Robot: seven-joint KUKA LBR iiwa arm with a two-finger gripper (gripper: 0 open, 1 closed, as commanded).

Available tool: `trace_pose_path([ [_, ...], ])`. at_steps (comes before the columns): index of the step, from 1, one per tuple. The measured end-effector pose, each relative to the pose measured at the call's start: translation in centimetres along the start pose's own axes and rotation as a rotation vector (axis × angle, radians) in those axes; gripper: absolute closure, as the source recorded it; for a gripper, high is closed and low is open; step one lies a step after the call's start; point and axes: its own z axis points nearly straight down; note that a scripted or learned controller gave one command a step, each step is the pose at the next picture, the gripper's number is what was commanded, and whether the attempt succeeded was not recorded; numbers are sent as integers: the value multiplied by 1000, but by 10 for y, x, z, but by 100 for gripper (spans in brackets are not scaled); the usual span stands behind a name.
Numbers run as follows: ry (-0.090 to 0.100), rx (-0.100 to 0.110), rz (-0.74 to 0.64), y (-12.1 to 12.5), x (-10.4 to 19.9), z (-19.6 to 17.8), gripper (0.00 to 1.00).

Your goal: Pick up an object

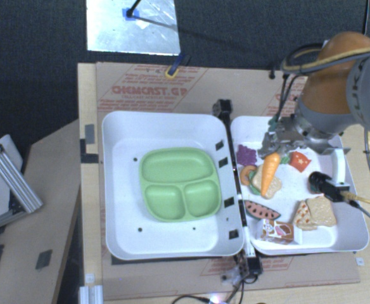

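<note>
Orange carrot (270, 173) crowded by purple grapes (246, 154), watermelon slice (261, 209), sandwich (316, 213); tool (275, 143) opening unreadable.

A wooden worktop (58, 151) carries a sheet of brown printed cardboard (147, 87), and on that sits the left white bin (118, 170). Inside it lies a green divided plate (178, 183) with three compartments. Far behind, a shiny foil square (131, 18) lies on dark carpet. At the left edge stands an aluminium frame (4, 170).
</note>
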Motion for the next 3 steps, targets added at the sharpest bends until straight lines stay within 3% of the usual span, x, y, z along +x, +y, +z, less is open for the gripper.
trace_pose_path([
  [2,0,0,1,12,94,-11,100],
  [3,0,0,3,20,113,-10,100],
])
